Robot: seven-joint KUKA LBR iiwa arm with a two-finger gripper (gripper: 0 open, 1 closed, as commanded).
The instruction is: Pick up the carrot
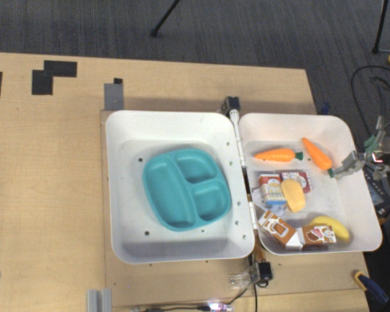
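Not yet grasped: two carrots lying in the right bin [357, 194], one [275, 155] near its left wall, the other [317, 154] tilted, just beside the gripper [348, 166]. Cannot tell the gripper's opening. Also in that bin: cartons [281, 188], a lemon [294, 195], a banana [332, 227]. Left bin [127, 174] holding a teal tray [186, 188].

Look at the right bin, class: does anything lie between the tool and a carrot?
Nothing visible does. The tool sits at the right bin's right side, beside the tilted carrot. The second carrot lies farther left, beyond the first.
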